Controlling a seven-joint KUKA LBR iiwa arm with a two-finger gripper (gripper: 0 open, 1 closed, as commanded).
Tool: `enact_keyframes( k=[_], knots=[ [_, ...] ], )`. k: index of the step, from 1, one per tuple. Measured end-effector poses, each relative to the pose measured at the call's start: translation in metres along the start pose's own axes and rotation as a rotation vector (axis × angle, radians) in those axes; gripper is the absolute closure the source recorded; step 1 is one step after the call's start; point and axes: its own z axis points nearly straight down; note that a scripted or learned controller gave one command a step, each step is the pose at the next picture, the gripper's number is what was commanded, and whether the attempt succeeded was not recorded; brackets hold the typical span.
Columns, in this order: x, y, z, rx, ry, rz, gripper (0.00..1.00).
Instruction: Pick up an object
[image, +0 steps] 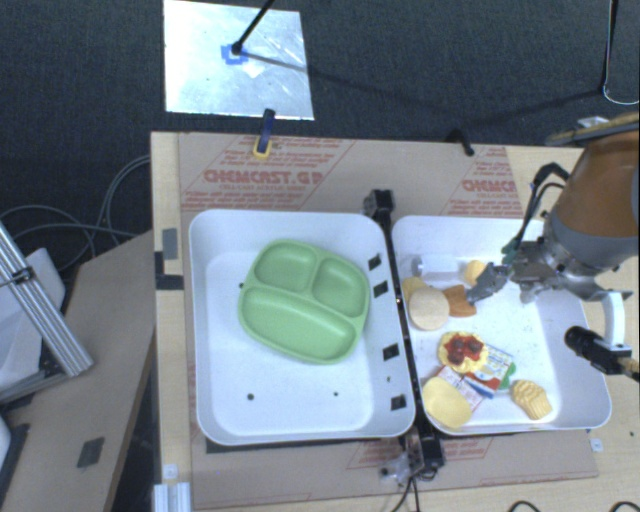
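Resting on dark carpet, the surface (330, 170) is a brown board printed with "CHEMCAST GP" in red near its upper edge, with a yellow-and-blue clamp (264, 135) gripping that edge and a shiny metal sheet (238, 60) lying on the floor beyond it at the upper left of the frame. Two white bins sit side by side: the left bin (215, 350) holds a green divided plate (305, 300), its long axis running from upper left to lower right. The right bin (580, 390) holds small toy foods, among them a round tan bun (430, 308), an orange piece (460, 299) touching it, a yellow piece (475, 271), a red-topped item on a printed packet (470, 355), a pale yellow lump (447, 402) and a ridged yellow piece (532, 399). The gripper (488, 285) hangs at the right of the frame, just beside the orange piece; I cannot tell how its fingers stand.
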Motion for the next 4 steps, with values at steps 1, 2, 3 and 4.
enact_keyframes(
  k=[1,2,3,4],
  knots=[
    [0.000,0.003,-0.007,-0.013,-0.002,-0.003,0.00],
    [-0.007,0.010,0.048,-0.010,-0.002,-0.001,0.00],
    [-0.013,0.004,0.095,-0.008,-0.001,0.000,0.00],
    [-0.013,0.004,0.112,-0.011,-0.002,-0.001,0.00]
  ],
)
